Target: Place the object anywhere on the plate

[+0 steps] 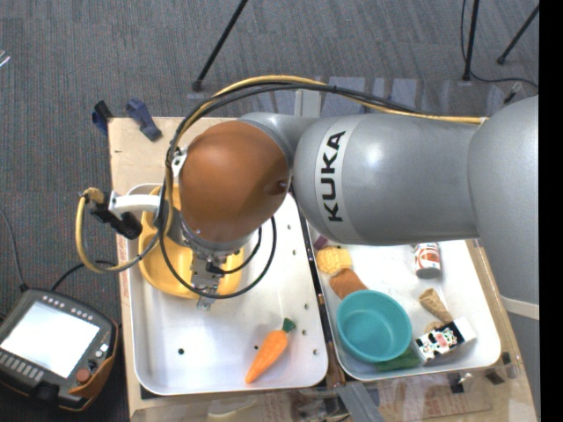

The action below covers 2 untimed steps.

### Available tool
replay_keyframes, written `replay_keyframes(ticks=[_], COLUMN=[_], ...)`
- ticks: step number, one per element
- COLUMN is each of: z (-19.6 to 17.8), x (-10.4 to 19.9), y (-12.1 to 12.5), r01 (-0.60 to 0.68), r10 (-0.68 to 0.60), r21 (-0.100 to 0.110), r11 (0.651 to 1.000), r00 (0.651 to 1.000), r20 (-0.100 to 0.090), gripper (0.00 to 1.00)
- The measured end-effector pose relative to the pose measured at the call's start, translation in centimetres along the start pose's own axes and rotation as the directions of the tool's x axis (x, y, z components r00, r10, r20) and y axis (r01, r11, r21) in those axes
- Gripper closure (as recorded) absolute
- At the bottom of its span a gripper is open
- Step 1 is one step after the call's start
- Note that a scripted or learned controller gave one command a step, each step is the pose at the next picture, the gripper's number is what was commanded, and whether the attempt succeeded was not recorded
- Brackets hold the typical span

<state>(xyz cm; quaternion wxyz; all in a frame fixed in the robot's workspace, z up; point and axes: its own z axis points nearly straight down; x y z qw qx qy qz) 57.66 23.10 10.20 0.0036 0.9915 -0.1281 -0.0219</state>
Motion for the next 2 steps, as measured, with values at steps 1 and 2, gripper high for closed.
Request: replay_keyframes(ticks=[1,2], z=[-5.58,-5.51], x=[5.43,5.48], y=[-2.82,-2.70], r01=[-0.133,-0.135], r10=[0.134,0.136], r21=[0.020,0.019], r11=[0.991,0.991], r00=[0.991,0.990], r20=[-0.030,-0.029], gripper=[1.00,0.00])
